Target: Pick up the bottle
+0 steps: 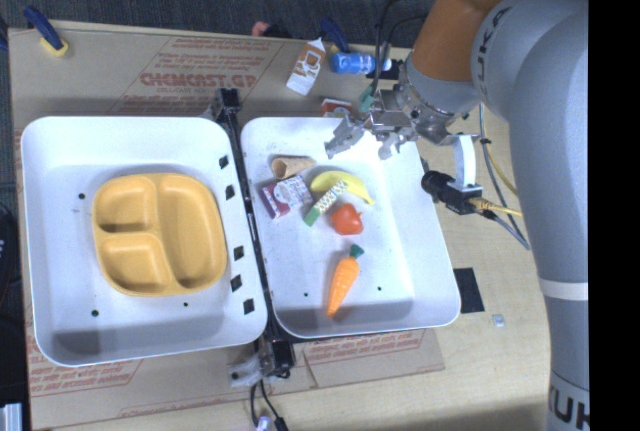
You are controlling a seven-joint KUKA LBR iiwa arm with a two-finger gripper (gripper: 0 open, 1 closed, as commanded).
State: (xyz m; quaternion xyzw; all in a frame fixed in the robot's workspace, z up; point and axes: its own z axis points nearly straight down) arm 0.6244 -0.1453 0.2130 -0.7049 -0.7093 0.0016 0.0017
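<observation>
Claw [362, 136] spread wide, holding nothing; bottle [351, 64] outside the bin [425, 249] — likely to grab clutter instead.

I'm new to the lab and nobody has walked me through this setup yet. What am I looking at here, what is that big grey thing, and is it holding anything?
This is one picture from a camera fixed above a bench, looking down at a slant. The big grey thing with the orange band is a robot arm reaching in from the right. Its hand hovers over the far edge of the right white bin; nothing shows between its fingers.

In that bin lie toy foods: a carrot, a tomato, a banana, a small packet and a tan piece. The left bin holds a yellow divided tray. A blue bottle-like thing lies outside the bins, on the cardboard behind them.
</observation>
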